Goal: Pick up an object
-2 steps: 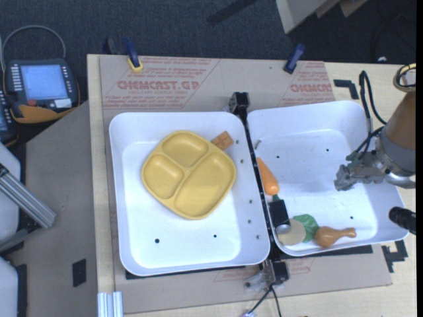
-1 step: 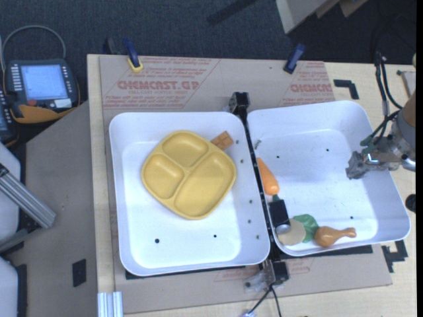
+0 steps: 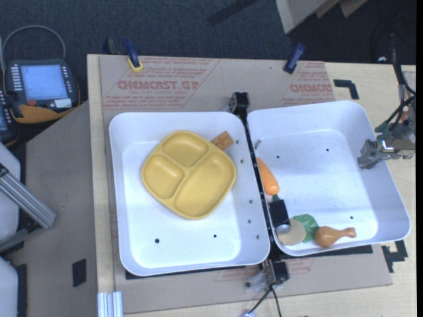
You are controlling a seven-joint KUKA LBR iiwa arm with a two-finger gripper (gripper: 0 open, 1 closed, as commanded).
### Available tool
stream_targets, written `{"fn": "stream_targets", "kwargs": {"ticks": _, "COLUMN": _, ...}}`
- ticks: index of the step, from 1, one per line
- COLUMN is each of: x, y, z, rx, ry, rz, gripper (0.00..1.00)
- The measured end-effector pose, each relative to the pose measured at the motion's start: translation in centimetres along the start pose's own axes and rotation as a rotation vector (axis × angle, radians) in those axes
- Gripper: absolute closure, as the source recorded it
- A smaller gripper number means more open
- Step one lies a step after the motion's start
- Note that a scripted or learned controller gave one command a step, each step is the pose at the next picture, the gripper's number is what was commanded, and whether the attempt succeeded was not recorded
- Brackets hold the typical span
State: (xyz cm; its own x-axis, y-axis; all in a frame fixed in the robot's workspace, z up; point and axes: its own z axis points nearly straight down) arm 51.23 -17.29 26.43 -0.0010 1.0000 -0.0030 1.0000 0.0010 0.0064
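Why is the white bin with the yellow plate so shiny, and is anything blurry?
In the camera view, overhead light washes out the left bin floor, brightest below the yellow divided plate, which casts only a soft shadow. The right bin looks greyer along its upper wall. The gripper at the right edge is small and fuzzy, the toy carrot fairly sharp.

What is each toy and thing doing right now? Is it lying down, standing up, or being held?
yellow divided plate: lying flat, right way up, in the left bin.
orange carrot: lying against the right bin's left wall.
drumstick: lying on its side, near front wall.
green toy: lying beside the drumstick.
gripper: at the right bin's right rim, holding nothing.
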Motion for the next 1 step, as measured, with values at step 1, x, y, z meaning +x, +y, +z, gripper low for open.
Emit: {"fn": "stream_targets", "kwargs": {"ticks": 1, "x": -0.03, "y": 0.11, "z": -2.51, "rx": 0.002, "ry": 0.001, "rz": 0.000, "gripper": 1.00}}
